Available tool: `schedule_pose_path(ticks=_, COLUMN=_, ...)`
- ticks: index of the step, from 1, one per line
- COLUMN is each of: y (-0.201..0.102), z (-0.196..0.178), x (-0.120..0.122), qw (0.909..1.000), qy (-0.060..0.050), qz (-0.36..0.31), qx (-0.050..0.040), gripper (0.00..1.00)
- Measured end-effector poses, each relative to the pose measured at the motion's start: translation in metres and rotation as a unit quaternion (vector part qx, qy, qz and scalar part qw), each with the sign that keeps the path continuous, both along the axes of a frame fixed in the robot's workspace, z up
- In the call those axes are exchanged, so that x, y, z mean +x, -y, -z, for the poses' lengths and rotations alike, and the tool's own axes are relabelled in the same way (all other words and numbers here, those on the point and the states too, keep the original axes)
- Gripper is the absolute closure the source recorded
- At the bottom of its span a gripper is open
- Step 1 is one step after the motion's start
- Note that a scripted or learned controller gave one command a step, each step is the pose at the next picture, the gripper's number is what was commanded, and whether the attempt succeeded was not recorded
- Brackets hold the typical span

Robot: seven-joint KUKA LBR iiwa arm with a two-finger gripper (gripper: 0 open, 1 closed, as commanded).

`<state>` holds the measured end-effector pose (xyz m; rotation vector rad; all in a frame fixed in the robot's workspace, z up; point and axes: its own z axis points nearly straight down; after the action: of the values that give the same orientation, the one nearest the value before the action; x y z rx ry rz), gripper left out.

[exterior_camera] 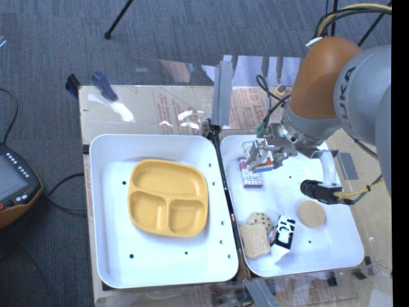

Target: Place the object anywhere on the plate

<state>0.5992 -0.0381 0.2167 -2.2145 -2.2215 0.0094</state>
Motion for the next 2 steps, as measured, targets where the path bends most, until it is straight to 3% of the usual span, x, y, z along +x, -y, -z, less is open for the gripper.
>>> schedule_pose_path(ticks=1, y=-0.062, z=0.031, x=-0.04, qw=1.0, qy=-0.003, qz=0.0, qx=0.0007, gripper=1.0)
schedule_pose_path(ticks=2, y=-0.148, z=0.034, x=-0.017, qw=1.0, qy=-0.001, qz=-0.001, qx=0.0003, gripper=1.0)
